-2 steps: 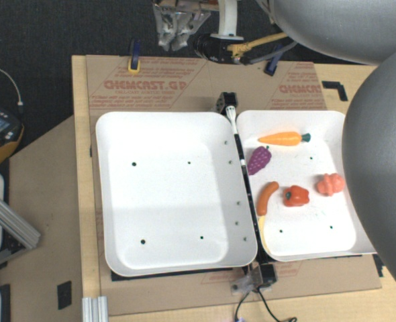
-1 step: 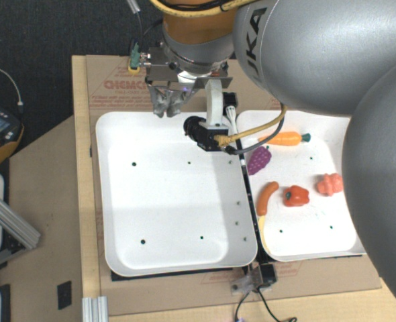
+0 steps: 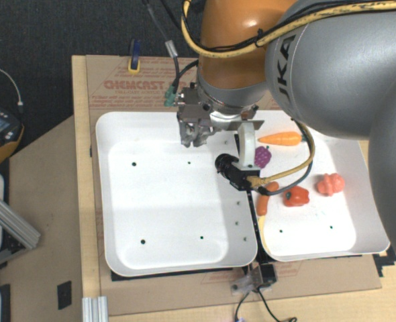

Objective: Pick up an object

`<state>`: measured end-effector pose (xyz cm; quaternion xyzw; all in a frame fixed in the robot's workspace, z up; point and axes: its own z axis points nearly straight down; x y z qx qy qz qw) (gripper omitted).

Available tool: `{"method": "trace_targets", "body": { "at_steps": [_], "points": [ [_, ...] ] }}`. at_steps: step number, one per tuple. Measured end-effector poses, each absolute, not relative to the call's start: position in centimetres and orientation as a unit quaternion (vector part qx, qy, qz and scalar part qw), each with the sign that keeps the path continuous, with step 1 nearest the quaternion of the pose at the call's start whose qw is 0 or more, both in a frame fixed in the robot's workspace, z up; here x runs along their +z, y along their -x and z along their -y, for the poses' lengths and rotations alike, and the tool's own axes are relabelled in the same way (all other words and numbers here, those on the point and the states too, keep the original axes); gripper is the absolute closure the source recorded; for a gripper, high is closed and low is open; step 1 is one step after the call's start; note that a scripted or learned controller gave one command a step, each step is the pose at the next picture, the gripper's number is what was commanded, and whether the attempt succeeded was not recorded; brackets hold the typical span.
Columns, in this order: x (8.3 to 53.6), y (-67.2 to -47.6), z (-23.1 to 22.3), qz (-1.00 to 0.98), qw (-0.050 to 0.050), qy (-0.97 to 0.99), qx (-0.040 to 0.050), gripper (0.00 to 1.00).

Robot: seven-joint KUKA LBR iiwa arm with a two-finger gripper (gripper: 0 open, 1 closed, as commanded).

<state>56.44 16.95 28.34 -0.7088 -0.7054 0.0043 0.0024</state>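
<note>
Leftmost, the left bin lies under the gripper, which hangs over its far edge with fingers drawn together and nothing seen between them. Next, in the right bin, a purple grape bunch sits near the divider, an orange carrot behind it, a red pepper nearer, and a pink piece furthest right.
</note>
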Motion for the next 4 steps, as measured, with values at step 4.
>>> {"method": "trace_targets", "body": {
  "at_steps": [4],
  "points": [
    [37.0, -48.0, -4.0, 0.709, 0.0, 0.705, -0.0009, 1.0]
  ]
}}
